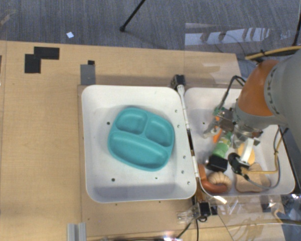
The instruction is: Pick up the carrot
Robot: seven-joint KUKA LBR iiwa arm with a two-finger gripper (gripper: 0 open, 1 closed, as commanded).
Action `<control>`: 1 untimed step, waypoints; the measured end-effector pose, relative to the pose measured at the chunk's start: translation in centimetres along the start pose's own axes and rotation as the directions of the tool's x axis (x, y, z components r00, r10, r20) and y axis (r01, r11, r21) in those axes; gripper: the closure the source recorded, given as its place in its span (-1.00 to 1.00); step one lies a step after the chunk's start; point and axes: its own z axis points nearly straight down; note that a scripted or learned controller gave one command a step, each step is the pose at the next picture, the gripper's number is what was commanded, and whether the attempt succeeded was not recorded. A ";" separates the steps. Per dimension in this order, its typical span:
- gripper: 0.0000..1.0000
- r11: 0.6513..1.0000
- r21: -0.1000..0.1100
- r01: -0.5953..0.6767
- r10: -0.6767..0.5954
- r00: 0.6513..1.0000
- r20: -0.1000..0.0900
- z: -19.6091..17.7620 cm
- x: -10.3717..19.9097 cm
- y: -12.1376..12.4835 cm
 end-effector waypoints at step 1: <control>1.00 1.000 0.000 0.011 -0.011 1.000 -0.002 -1.1 0.5 0.0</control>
